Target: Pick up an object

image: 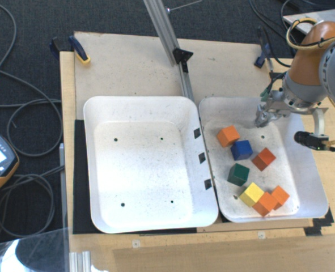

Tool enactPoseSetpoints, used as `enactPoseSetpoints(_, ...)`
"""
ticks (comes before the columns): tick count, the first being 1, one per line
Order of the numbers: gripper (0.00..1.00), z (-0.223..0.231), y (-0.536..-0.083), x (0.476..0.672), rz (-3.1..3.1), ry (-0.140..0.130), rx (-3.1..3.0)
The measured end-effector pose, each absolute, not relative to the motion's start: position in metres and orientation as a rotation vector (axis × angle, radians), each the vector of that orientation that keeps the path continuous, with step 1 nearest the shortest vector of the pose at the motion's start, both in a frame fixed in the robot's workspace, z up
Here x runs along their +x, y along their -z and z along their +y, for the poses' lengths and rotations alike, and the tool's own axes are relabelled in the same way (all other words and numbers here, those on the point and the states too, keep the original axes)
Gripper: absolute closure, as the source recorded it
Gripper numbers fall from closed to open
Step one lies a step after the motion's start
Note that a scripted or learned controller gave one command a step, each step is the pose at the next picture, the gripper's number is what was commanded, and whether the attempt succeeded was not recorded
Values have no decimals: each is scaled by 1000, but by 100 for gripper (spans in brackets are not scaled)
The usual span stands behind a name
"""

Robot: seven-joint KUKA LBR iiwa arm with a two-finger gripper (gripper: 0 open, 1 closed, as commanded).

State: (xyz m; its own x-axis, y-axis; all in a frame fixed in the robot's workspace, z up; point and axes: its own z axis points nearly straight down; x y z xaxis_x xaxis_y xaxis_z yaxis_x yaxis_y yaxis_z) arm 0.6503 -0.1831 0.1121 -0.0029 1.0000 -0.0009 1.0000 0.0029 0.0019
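We see 2 shallow white bins side by side on the bench [127, 61]. The left bin [99, 152] shows only its speckled floor. The right bin [306, 180] carries 7 cubes.

Cube positions in the right bin:
- The orange cube [228, 135] lies nearest the far edge, toward the bin's left wall.
- The blue cube [242, 149] sits just beside it, touching or nearly touching, on the side toward the near edge.
- The red-brown cube [263, 158] lies near the middle of the bin, apart from the blue cube.
- The green cube [238, 174] lies nearer the near edge than the blue cube, toward the left wall.
- The yellow cube [251, 194] sits close to the near edge.
- 2 further orange cubes [272, 200] touch each other and the yellow cube near the near edge.

The gripper [263, 119] hangs over the far edge region of the right bin, above bare floor, apart from the orange cube. We see no cube between its fingers; whether they are spread or pressed together we cannot tell. The arm [312, 61] enters over the bin's far right corner.

A metal rail [164, 30] crosses the far edge of the bench.
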Motion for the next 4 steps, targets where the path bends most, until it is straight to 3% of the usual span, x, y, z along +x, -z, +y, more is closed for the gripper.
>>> enactPoseSetpoints(3, 100, -185, -232, 655, 2220, -5, 2216)
enactPoseSetpoints(4, 100, -136, -238, 666, 2226, -6, 2213)
